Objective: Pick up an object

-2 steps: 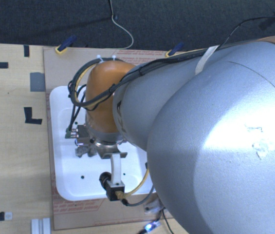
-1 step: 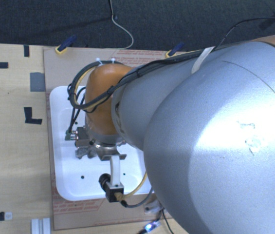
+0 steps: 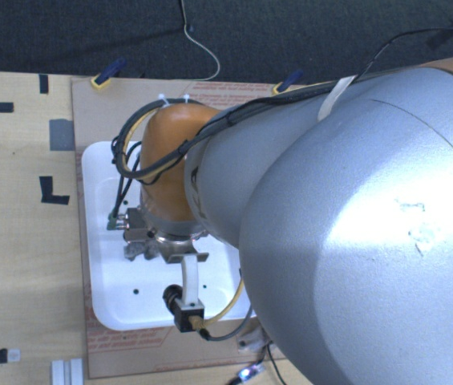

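Presently your arm [image 3: 346, 215] fills the right and centre of the frame, its orange band [image 3: 170, 163] sitting over the white bin [image 3: 102, 215] at left centre. The gripper [image 3: 150, 247] hangs below that band, low over the bin floor, with a small black unit on a white stalk [image 3: 186, 299] projecting toward the bottom of the frame. You should note that the gripper's state cannot be told from this angle; the wrist body covers it.

No object for picking is visible on the bare parts of the bin floor; anything beneath the wrist is hidden, so I cannot place the task's thing.

Judgement: the step in hand is the descent or grasp attempt inside the bin. The next move calls for a closing and a straight lift clear of the bin wall, then a check that something actually came up.
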You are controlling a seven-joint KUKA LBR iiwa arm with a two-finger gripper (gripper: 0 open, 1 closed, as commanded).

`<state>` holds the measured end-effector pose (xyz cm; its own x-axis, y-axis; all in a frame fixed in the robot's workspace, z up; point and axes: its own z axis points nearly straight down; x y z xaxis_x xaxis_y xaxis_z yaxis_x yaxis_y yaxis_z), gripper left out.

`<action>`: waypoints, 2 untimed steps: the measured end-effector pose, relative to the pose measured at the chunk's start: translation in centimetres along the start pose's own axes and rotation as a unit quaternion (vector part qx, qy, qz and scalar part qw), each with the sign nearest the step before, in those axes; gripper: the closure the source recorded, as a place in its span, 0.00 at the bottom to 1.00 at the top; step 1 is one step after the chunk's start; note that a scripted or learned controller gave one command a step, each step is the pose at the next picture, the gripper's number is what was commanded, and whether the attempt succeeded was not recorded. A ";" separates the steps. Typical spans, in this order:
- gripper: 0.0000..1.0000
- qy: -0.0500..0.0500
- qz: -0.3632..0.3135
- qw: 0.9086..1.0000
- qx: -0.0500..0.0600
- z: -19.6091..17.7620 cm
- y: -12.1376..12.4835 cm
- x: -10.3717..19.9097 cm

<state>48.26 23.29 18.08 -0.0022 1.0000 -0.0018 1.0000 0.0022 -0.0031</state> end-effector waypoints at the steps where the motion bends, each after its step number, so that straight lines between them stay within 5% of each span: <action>1: 1.00 0.000 0.000 1.000 0.000 0.4 0.0 0.0; 2: 1.00 0.000 0.000 1.000 0.000 -0.1 0.0 0.0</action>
